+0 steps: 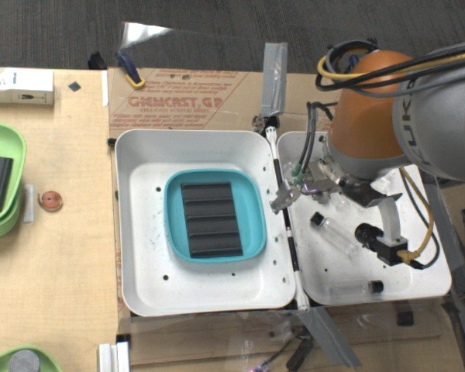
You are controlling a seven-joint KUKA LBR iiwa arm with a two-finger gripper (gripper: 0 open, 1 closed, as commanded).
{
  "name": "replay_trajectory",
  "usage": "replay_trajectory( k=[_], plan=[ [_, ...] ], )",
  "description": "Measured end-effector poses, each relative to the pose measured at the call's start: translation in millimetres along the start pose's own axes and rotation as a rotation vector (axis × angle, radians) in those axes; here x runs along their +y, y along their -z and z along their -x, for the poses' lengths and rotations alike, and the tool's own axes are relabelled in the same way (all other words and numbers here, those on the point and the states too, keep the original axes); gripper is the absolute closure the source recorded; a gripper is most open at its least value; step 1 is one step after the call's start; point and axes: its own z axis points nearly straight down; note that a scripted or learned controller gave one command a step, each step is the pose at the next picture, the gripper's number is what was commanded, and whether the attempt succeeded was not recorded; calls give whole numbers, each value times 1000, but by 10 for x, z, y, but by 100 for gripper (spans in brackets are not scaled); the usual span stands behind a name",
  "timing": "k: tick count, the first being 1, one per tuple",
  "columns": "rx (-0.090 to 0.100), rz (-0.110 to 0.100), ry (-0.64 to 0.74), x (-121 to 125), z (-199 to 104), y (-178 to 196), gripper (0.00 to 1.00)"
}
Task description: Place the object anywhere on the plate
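My arm [418, 122] reached in from the right of the camera view and hung over the right bin [430, 281], the orange band [368, 103] above the wrist facing the camera. My pincer [293, 188] sat at the left edge of that bin, close to the seam where the two bins meet. The wrist housing covered most of it, so I could not tell whether it was apart or together, and nothing was visibly held in it. The left bin [139, 285] carried a teal plate [174, 208] near its centre. A black ribbed block [211, 219], rectangular with crosswise grooves, lay flat on the plate and inside its rim, its long side running away from the camera. The block was apart from my pincer, with the plate rim and the bin wall between them. On the floor of the right bin lay a small black-capped item [319, 220] beside a clear tube [339, 240], and a second small dark piece [374, 287] lay near the front wall. A printed cardboard sheet [178, 95] lay behind the left bin. A green tray [8, 142] sat at the left edge of the bench, with a small orange disc [50, 201] just to its right.
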Motion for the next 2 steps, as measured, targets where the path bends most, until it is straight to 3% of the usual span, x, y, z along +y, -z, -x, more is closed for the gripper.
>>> replay_trajectory(
  k=[1, 2],
  plan=[
    [0, 0, 0, 0, 0, 0, 0],
    [0, -4, 14, 126, -435, -170, 0]
  ],
)
